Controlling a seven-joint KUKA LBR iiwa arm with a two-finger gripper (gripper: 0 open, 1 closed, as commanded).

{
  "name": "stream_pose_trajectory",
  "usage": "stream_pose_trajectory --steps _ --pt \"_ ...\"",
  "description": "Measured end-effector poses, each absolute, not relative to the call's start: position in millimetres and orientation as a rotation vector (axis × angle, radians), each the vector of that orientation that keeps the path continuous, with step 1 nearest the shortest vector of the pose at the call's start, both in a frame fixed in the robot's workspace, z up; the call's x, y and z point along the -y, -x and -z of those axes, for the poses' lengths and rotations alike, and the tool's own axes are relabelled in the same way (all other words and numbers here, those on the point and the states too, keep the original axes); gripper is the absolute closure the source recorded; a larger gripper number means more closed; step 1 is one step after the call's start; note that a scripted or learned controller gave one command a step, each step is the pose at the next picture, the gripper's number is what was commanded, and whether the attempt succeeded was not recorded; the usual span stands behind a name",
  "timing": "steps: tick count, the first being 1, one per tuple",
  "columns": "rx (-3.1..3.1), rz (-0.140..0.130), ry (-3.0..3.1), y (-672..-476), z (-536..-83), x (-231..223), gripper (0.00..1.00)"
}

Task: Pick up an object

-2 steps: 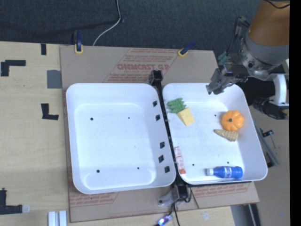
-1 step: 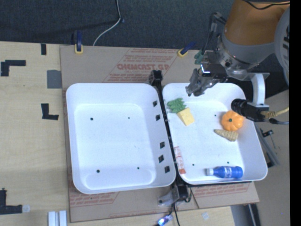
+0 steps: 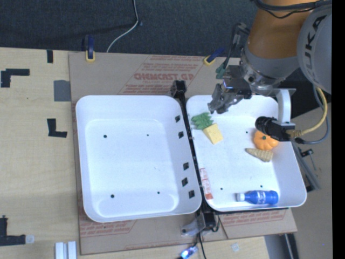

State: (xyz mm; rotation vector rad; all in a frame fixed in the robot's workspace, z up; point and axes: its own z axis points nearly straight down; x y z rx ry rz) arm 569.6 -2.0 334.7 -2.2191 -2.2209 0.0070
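My gripper (image 3: 220, 106) hangs over the back left part of the right bin (image 3: 237, 177), just above and to the right of a green leafy toy (image 3: 202, 121). A yellow wedge (image 3: 213, 134) lies right beside the green toy, nearer the front. An orange pumpkin-like toy (image 3: 264, 141) sits at the bin's right side with a tan cone-shaped piece (image 3: 260, 154) in front of it. A blue and white bottle (image 3: 257, 197) lies on its side near the front edge. Nothing shows between the fingers.
The left bin (image 3: 129, 155) stands beside the right one, with a black divider strip (image 3: 186, 144) between them. Both rest on a brown cardboard sheet (image 3: 145, 77) on the wooden bench. The arm's grey and orange body (image 3: 285, 26) looms at the upper right.
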Motion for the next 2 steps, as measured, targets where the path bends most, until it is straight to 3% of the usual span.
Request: stream_pose_trajectory --steps 1,2 --pt "2.225 -0.003 2.216 -557.0 -334.1 -37.6 1.00" --pt "2.212 -0.011 2.227 -549.5 -282.8 32.2 1.00"
